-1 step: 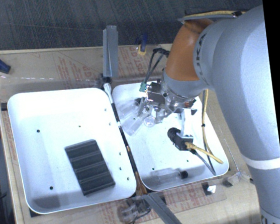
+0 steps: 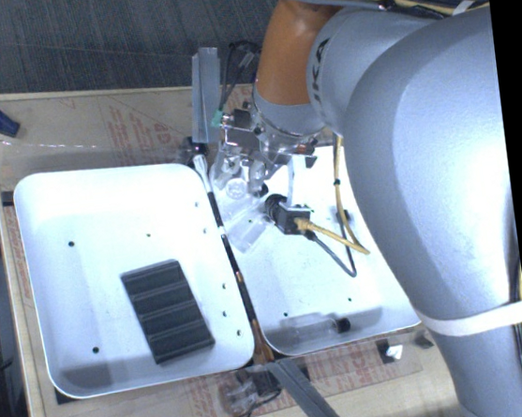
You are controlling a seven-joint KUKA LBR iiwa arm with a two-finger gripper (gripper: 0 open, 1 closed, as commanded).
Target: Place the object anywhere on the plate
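Honestly can't tell what the end effector [image 2: 240, 191] is doing up by the divider, and with the clear tube-like object [image 2: 315, 324] lying low in the right bin [image 2: 387, 315], well apart from the dark ribbed plate [image 2: 167, 311], it'll likely grab air.

From my station I see the arm [image 2: 428, 182] as a bulky, smooth shell of pale grey, rounded like a barrel, with a thin white seam line curving across its lower part. Above the wrist sits a glossy orange band [image 2: 283, 44], and dark lettering shows on the grey just beside it. At the wrist there is a cluster of metal fittings with a small black block, and a yellowish cable [image 2: 336, 241] loops out from it.
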